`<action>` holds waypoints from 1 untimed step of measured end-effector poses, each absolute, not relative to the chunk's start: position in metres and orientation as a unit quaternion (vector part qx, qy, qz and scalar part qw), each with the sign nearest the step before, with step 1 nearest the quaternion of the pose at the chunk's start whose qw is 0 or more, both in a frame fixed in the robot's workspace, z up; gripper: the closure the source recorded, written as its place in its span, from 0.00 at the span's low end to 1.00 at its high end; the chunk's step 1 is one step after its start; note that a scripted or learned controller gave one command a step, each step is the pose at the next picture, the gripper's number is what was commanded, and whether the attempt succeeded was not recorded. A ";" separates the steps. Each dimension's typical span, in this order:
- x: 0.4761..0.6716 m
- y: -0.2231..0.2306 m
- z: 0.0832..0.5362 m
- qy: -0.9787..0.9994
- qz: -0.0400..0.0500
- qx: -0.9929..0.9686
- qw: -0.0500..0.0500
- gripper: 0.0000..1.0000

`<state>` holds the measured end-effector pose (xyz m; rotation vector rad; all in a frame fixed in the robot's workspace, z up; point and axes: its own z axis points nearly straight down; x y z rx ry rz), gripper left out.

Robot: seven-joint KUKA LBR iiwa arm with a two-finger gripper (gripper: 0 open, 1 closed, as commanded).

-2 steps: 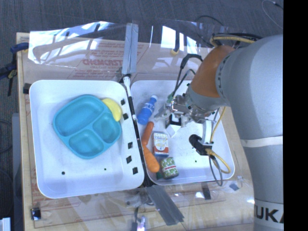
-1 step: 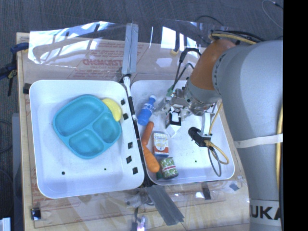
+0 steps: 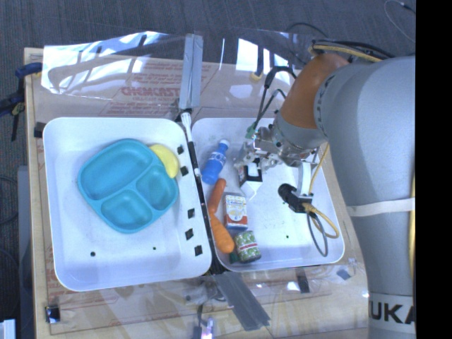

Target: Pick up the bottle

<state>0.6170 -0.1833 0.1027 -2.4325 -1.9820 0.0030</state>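
The bottle (image 3: 215, 162), clear blue with a blue cap, lies tilted in the right bin (image 3: 321, 249), close to that bin's left wall, with its cap pointing toward one o'clock. The end effector (image 3: 252, 162) hangs over the same bin, and the bottle lies at its nine o'clock, near but apart from it. Whether the end effector is spread or pressed together cannot be told; its tip is a dark cluster of parts and cables, and nothing is seen pinched there.

At the bottle's six o'clock lies a carrot (image 3: 219, 216), running lengthwise along the left wall. Just beside the carrot, at its three o'clock, sits a small carton (image 3: 236, 211), and at the carton's six o'clock lies a small green can (image 3: 247, 246).

The left bin (image 3: 67, 260) holds a blue divided plate (image 3: 128, 184), with a yellow item (image 3: 167, 159) touching the plate at its two o'clock edge.

Both bins rest on the surface (image 3: 106, 76).
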 end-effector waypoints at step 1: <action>0.578 -0.175 0.205 -0.597 0.000 -0.802 0.001 1.00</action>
